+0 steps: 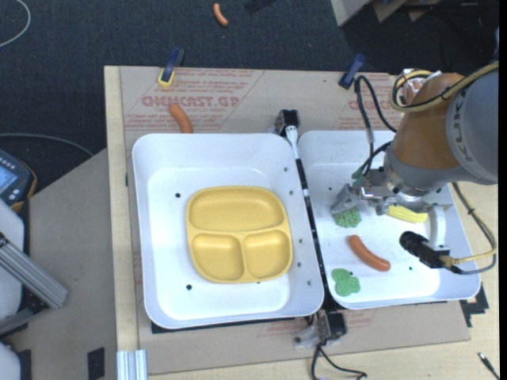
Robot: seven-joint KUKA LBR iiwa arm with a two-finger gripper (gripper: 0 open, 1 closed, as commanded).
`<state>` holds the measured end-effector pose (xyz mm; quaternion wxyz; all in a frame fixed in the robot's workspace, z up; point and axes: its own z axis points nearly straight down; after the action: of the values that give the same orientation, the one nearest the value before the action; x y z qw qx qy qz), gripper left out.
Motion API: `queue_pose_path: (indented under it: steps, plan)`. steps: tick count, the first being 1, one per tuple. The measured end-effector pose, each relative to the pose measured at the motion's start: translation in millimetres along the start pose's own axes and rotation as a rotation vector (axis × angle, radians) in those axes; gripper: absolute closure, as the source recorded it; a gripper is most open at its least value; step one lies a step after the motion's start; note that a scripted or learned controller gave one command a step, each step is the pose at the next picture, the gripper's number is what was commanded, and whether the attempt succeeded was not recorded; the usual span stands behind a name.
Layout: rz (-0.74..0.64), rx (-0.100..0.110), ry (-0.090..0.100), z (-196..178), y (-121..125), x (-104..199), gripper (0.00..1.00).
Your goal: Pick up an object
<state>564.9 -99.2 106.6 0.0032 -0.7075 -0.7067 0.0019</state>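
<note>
A yellow three-compartment tray (pixel 238 234) lies flat in the left white bin (pixel 150 212). Both bins rest on a cardboard sheet (pixel 238 93) printed with red lettering, where an orange sausage-shaped piece (pixel 181 118) lies just beyond the left bin's far rim and two clamps (pixel 169 68) grip the far edge. Another small orange piece (pixel 220 13) lies on the dark floor (pixel 95 22) beyond.

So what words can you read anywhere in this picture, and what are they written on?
"CHEMCAST GP", or close to it, in faded red letters on the brown paper sheet under the bins; the last letters are blurry.
More faint red print is on the same sheet near the right bin, too washed out to read.
I can read no other words.
</note>
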Motion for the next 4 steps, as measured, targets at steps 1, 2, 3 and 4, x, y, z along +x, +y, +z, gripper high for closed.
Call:
queue_pose_path:
  steps: [1, 2, 3, 4]
  plan:
    - [-0.001, -0.002, 0.0, 23, 0, 1, 0.0]
    - [0.001, -0.007, -0.001, 11, 1, 0, 1.0]
    - [-0.002, -0.012, -0.003, -32, 1, 4, 1.0]
    - [-0.002, -0.015, -0.004, -89, 8, -5, 1.0]
